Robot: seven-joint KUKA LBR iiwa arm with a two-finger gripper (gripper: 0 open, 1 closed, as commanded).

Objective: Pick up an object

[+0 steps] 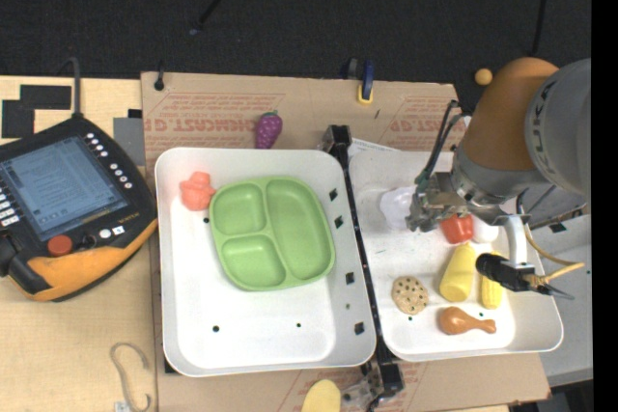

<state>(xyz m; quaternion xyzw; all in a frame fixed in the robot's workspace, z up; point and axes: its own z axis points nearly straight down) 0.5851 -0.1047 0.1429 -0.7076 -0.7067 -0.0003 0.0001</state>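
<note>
Left bin [183, 323]: green tray [270, 233], pink toy [196, 190]

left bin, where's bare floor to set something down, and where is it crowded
The left bin has bare floor in front of the green tray, along its near edge. The right bin is crowded: the gripper sits by the red piece, yellow bottle, cookie and drumstick.
</note>
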